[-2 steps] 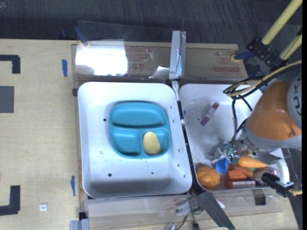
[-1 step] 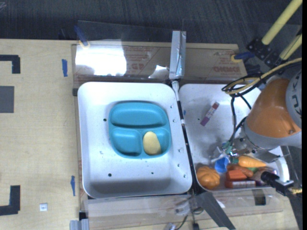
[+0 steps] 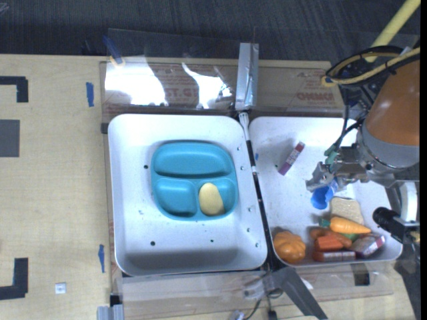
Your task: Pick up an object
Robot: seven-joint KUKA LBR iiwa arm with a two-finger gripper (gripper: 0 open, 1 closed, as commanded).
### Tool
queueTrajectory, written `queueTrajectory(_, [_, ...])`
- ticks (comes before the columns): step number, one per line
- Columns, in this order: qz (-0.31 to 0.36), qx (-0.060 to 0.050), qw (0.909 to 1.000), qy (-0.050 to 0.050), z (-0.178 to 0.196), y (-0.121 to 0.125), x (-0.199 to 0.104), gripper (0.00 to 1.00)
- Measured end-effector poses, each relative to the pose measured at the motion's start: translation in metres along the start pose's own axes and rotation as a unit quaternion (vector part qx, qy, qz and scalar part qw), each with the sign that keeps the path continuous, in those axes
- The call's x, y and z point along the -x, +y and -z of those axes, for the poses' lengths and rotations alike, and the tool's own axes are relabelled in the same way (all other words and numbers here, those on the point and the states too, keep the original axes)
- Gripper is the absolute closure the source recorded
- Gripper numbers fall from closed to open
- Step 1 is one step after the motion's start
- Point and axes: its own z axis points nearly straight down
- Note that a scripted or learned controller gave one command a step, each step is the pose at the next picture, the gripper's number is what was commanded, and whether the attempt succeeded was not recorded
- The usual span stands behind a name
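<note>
A small blue object (image 3: pixel 321 197) is lying in the right bin (image 3: pixel 273 135), near its middle, and the gripper (image 3: pixel 327 181) is hovering directly over it, so that the blue object's upper edge is tucked under the gripper. Whether the gripper is released or clenched cannot be told from this angle, nor whether it is touching the blue object.

The arm (image 3: pixel 395 122) is reaching in from the right edge, over the right bin's far side. A purple stick (image 3: pixel 291 159) is lying tilted to the left of the gripper, well apart from it. Along the near wall of the right bin a cluster is sitting: an orange pumpkin (image 3: pixel 289 245) at the left corner, then a red block (image 3: pixel 331 241), a carrot (image 3: pixel 349 227) and a slice of bread (image 3: pixel 347 209) just beside the blue object.

The left bin (image 3: pixel 127 199) is holding a blue divided tray (image 3: pixel 180 172), with a yellow egg (image 3: pixel 211 199) resting in its lower right compartment. Both bins are sitting on the table (image 3: pixel 47 179).
</note>
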Motion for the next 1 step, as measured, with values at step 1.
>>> queueTrajectory(1, [0.057, -0.004, 0.9984, 0.001, -0.0608, -0.016, -0.0114, 1.0])
